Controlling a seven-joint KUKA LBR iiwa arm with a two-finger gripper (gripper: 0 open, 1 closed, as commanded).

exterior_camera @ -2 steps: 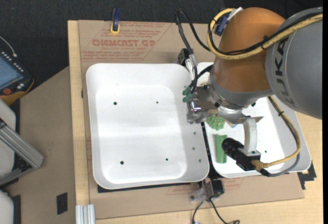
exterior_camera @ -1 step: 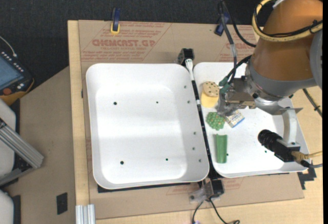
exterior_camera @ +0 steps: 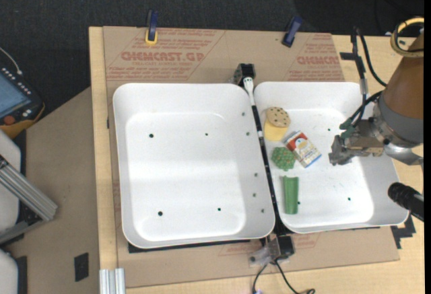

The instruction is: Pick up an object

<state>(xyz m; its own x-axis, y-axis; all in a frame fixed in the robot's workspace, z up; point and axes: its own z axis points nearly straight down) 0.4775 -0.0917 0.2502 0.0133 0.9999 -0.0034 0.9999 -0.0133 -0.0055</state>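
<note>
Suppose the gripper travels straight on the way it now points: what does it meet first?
It seems to point down, so the gripper would likely meet the bare floor of the right bin first; the small carton lies apart, further left. Depth is unclear.

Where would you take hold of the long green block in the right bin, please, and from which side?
Grip the long green block across its narrow width near mid-length, coming straight down. It lies flat, its long axis running toward the bin's near edge, so the long sides are its closest pair of faces. The left one lies near the right bin's wall, so room there looks tight. The tool is to its right.
</note>
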